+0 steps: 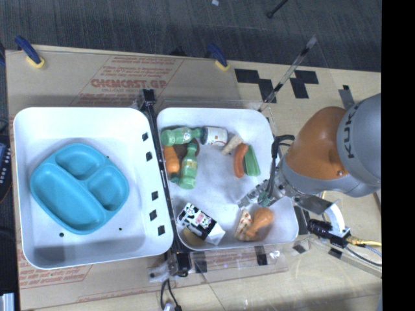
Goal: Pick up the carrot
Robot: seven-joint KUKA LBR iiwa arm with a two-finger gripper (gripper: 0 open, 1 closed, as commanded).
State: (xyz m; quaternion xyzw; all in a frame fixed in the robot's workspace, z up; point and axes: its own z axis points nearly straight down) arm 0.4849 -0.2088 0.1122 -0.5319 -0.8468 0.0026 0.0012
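My fingers (pixel 262 196) hang low in the right bin (pixel 279 235), near its right wall, and I cannot tell whether they are spread or pressed together, since my wrist and the grey and orange arm (pixel 324 151) cover much of them. Just below them, toward the front wall of that bin, lies a brown bread-like piece (pixel 258 220), with a pale ridged piece (pixel 243 224) touching its left side. Further left along the same front wall sits a black-and-white carton (pixel 198 220), tilted.

Up from my fingers, toward the middle of the right bin, the carrot (pixel 240 160) lies nearly upright in the picture, orange, with a green piece (pixel 251 162) pressed against its right side. It is apart from my fingers, nothing between them that I can make out.

At the left wall of the right bin lie an orange piece (pixel 172 161) and a green bottle (pixel 189 166) side by side, and beyond them another green bottle (pixel 181 136) lies crosswise near a small white can (pixel 217 136).

Left of the right bin stands the left bin (pixel 39 125), holding a blue divided plate (pixel 78 185). Both bins rest on the surface (pixel 97 76).
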